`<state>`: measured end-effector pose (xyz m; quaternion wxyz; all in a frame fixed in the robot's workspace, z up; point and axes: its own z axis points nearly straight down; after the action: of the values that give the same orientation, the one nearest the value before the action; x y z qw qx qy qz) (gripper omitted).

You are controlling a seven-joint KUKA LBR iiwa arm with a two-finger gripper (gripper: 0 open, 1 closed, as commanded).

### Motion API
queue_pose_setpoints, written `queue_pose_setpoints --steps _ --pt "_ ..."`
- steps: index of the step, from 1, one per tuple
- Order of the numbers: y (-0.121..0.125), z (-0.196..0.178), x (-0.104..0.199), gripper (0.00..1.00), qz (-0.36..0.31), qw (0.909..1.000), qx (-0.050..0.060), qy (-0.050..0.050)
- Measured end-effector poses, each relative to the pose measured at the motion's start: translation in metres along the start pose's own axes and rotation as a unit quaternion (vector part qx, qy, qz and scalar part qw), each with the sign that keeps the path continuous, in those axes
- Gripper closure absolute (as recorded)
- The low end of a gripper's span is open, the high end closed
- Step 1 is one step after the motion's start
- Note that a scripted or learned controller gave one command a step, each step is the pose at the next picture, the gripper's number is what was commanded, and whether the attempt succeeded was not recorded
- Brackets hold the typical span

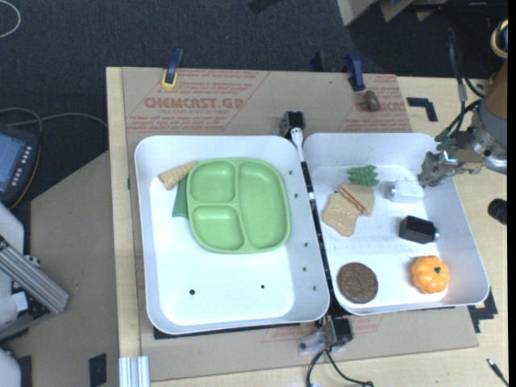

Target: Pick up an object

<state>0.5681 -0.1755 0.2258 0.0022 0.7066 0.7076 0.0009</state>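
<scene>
The end effector [433,168] is seen over the right bin [476,248], near that bin's right edge and toward its far corner. Whether it is wide or narrow cannot be told from the view, and nothing is seen held in it.

Several objects are laid in the right bin. A small white piece [405,189] lies just beside the end effector, on its left and slightly nearer the camera; contact between them cannot be judged. A green sprig [362,175] is placed farther left, near the bin's far edge. Below it, a sandwich [355,197] and a slice of bread [339,215] are set touching each other, toward the bin's left edge. A black block [418,230] lies below the white piece, well apart from the end effector. A brown patty [356,282] is found at the near edge, and an orange pumpkin [430,273] sits near the right near corner.

In the left bin [161,297], a green tray [239,204] with three compartments is set toward the far edge. A cracker [176,175] lies at the tray's far left corner, touching it.
</scene>
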Motion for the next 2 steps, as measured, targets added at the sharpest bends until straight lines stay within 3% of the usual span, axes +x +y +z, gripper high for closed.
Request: queue_pose_setpoints --steps 1,2 --pt "0.007 0.001 0.051 1.0 -0.002 1.0 0.003 0.002" --pt "0.032 0.01 0.103 1.0 -0.002 1.0 0.001 0.001"
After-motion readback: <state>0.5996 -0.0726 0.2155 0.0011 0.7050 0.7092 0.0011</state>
